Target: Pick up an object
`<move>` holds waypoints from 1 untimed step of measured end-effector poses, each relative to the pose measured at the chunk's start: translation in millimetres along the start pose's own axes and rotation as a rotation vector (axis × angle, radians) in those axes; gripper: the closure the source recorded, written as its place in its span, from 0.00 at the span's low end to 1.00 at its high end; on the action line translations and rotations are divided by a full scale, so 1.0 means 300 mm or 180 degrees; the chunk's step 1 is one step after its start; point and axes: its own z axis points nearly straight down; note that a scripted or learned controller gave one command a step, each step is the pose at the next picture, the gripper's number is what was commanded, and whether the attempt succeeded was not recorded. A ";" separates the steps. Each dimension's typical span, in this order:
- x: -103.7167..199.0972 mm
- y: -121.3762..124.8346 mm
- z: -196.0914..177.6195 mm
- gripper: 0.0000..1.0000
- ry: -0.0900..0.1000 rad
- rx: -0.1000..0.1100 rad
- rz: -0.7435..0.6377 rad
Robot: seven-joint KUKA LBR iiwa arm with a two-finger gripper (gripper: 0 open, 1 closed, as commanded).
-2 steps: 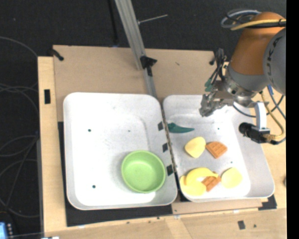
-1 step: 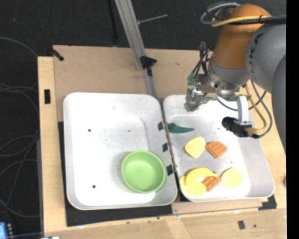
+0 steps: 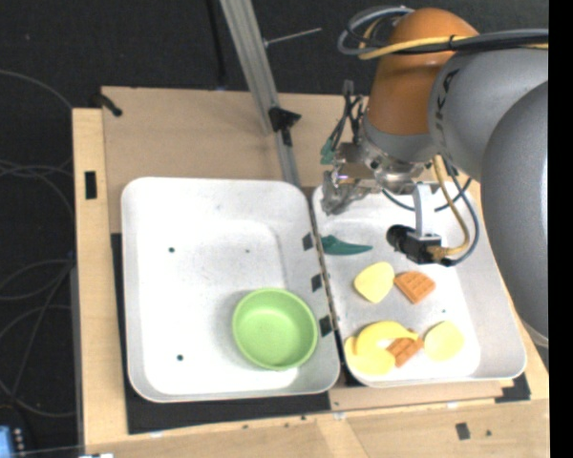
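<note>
Two white bins [image 3: 210, 208] on wooden bench [image 3: 191, 132], dark floor [image 3: 38, 46], black cables [image 3: 19, 189]

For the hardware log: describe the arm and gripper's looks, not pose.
The arm is bulky, rounded and grey, with a glossy orange band above the wrist. Grey and black cables loop over the band and hang beside the wrist. The gripper is a small metallic assembly with coloured wires.

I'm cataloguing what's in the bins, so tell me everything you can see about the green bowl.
The green bowl is round, light green and smooth, plastic by its look. It stands upright, open side up, with nothing visible inside. It sits in the left bin, at that bin's near right corner, close to the divider between the bins. It rests on the bin floor; whether its rim touches the wall cannot be told.
</note>
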 end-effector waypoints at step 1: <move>0.183 0.013 -0.052 1.00 0.0009 -0.0010 -0.0007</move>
